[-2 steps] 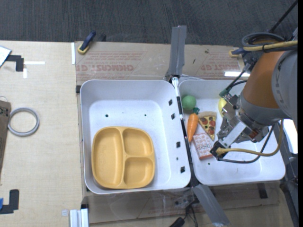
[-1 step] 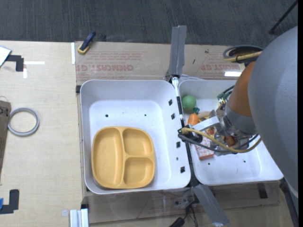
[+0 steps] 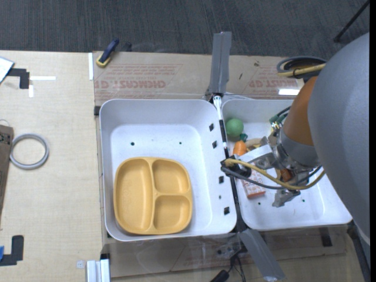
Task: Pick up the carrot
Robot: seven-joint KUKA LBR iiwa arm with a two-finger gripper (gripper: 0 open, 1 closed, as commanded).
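one smooth orange carrot (image 3: pixel 239 148) lies beside a round green ball (image 3: pixel 235 126).

The bench (image 3: pixel 47 216) was pale wood, and on it sat two shallow white bins side by side, the left bin (image 3: pixel 154 111) and the right bin (image 3: pixel 305 216). A sheet of brown cardboard (image 3: pixel 158 75) lay under the bins. A roll of tape (image 3: pixel 27 151) rested near the left edge, well apart from the bins.

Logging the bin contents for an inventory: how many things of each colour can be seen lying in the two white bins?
Yellow: 1, the yellow divided plastic plate
Green: 1, the round green ball
Orange: 1, the orange carrot
White and red: 1, the flat packet
Total: 4
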